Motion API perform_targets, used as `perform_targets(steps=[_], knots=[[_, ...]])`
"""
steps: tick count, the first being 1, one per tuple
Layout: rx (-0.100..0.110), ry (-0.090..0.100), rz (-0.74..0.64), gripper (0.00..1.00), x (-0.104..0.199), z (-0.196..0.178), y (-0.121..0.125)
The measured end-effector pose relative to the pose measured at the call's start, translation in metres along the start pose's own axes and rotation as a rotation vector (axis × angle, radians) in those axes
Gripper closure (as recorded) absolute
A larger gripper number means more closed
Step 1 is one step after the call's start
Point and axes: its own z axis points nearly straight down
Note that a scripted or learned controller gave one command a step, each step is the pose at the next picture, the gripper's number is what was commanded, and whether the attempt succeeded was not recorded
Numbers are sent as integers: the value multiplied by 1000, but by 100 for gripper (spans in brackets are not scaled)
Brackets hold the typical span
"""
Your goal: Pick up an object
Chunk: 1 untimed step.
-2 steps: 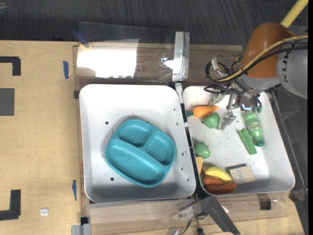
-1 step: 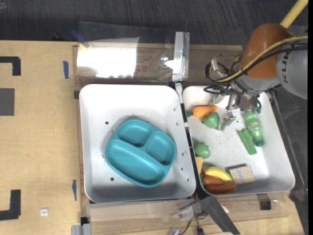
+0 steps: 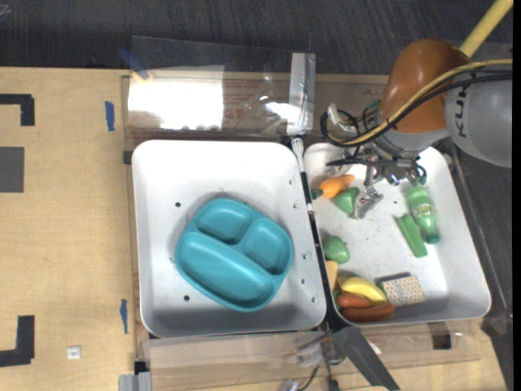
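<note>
While the grey arm with its orange band (image 3: 419, 80) reaches in from the right over the far end of the right-hand shallow white bin (image 3: 468, 279), its two-finger gripper (image 3: 368, 200) hangs low among the small toys there. The metal fingers (image 3: 363, 204) point down and to the left, but whether they are spread or closed cannot be told from this slant, and nothing is plainly seen between them. Just beside the fingertips on the left lies a green rounded plastic piece (image 3: 347, 201), and touching that on its far-left side is an orange carrot-shaped toy (image 3: 332, 187); both crowd the gripper closely against the bin's left wall. To the right of the gripper a green plastic bottle (image 3: 422, 210) lies tilted, with a flat green strip (image 3: 411, 235) alongside it on the left. Nearer, by the left wall, sits a small green pepper-like toy (image 3: 336, 250). At the near end a yellow banana toy (image 3: 364, 288) rests on a red sausage-shaped toy (image 3: 364, 303), with a speckled brown rectangular block (image 3: 401, 289) just beside them on the right. A bundle of black and yellow cables (image 3: 358, 129) loops across the bin's far-left corner. The left-hand white bin (image 3: 155, 169) holds a teal plastic divided plate (image 3: 234, 252), well apart from the gripper.
</note>
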Motion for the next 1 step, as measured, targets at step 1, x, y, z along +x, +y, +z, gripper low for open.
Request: perform_targets(steps=[1], knots=[[0, -3, -100, 0, 23, -1, 5]])
